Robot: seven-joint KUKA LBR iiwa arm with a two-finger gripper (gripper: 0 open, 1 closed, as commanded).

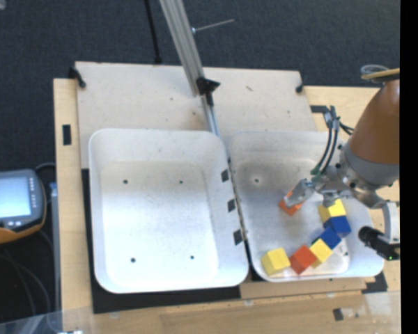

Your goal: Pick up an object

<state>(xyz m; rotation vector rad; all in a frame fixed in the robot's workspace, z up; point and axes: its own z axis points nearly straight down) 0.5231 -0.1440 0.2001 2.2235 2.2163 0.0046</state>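
Observation:
The right bin (265,158) holds several small blocks. A small orange block (290,205) lies near the bin's middle, tilted. My gripper (301,194) reaches in from the right and hangs right at this block's upper right edge, touching or nearly touching it. Whether the block is held cannot be told. Just right of it lie a yellow block (333,209) and a blue block (338,225). Along the front wall sit a yellow block (275,260), an orange-red block (303,258), another yellow block (321,250) and a blue one (329,239).
The left bin (160,207) stands beside the right one. A slanted metal post (184,40) rises from the back of the bench between the bins. The arm's orange band (376,131) and cables (329,145) overhang the right bin's right side.

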